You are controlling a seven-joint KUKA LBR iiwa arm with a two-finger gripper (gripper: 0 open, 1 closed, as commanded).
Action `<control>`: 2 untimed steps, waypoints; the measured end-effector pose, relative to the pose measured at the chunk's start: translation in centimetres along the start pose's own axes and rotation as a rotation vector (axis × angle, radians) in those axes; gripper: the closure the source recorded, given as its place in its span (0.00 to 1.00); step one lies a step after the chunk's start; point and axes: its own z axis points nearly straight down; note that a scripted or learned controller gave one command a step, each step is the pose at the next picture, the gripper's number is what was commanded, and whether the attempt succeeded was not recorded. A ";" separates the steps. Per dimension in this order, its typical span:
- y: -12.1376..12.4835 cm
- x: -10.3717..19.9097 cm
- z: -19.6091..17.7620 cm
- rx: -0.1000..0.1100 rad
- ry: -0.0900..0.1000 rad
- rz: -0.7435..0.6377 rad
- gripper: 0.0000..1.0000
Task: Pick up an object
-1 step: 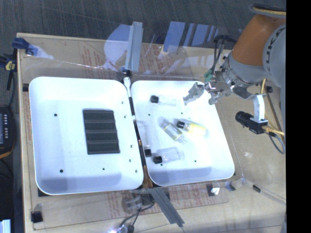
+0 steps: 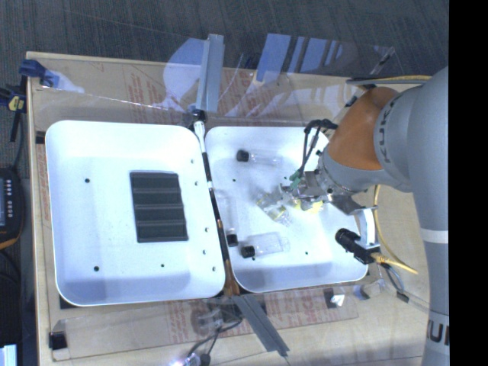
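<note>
In the right bin [image 2: 252,277], my gripper [image 2: 303,191] is down near the middle-right, right beside a crumpled clear plastic item [image 2: 273,203] with yellow-green bits close to the fingertips. A clear vial with a black cap [image 2: 257,157] lies toward the bin's back. Another clear vial with a black cap [image 2: 261,246] lies near the front. A dark ridged rectangular block [image 2: 158,206] rests flat in the left bin [image 2: 76,158]. The wrist hides whatever sits directly under the gripper.
The grey arm with its orange band [image 2: 358,139] covers the right bin's right side. A black cylinder [image 2: 352,245] on the arm hangs over the front right corner. Clear panels [image 2: 210,71] stand behind the bins.
</note>
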 end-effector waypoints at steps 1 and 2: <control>6.5 -0.3 2.3 -0.004 0.000 -0.068 0.00; 0.0 3.3 2.4 -0.002 0.000 -0.105 0.00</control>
